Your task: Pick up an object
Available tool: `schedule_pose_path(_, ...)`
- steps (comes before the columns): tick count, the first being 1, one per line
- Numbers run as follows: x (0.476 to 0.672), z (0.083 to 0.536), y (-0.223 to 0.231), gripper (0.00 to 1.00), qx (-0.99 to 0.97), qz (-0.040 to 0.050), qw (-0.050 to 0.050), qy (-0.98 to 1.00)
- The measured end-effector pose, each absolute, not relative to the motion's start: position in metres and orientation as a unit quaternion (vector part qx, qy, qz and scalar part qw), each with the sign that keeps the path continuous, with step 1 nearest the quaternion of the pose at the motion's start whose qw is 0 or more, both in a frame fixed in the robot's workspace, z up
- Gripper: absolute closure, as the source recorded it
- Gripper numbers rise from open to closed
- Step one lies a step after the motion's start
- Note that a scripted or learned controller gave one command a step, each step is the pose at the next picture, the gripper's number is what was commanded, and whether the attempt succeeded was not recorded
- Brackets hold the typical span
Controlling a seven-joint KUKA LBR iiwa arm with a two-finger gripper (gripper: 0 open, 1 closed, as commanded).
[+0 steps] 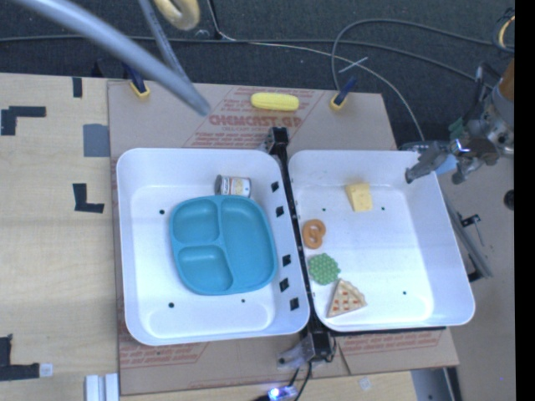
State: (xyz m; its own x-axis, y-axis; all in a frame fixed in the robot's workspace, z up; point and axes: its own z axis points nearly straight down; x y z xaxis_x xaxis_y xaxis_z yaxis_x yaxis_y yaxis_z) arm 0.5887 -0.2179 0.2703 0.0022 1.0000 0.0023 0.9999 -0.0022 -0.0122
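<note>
The pincer (435, 164) sits at the upper right corner of the right bin (443, 249), over its rim, at the end of the arm (493, 124) that enters from the right. Its fingers are small and blurred against the rim; whether they are spread or pressed together cannot be told. Nothing is seen between them.

Right bin contents: a yellow cheese block (359, 196) lies in the upper middle, to the left of the pincer and a little below it, apart from it with bare bin floor between. A pretzel (313, 233) lies near the bin's left wall. Just below it is a green round piece (323, 267), and below that a pizza slice (344, 298), close to the green piece. These three lie well apart from the pincer, toward the lower left of the bin.

Left bin (134, 241) contents: a blue divided plate (223, 245) occupies the centre. A small can (232, 185) lies on its side just above the plate's upper edge.

Outside the bins, a yellow banana-like object (274, 101) rests on the cardboard sheet (242, 124) that covers the counter (50, 249), beyond the bins' far edge.
</note>
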Motion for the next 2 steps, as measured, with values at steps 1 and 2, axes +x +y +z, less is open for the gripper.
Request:
schedule_pose_path(1,0.591,0.277,-0.217,0.00,-0.707,0.0005,0.000,-0.708)
schedule_pose_path(2,0.584,0.216,-0.221,0.00,-0.707,0.0022,0.002,-0.707)
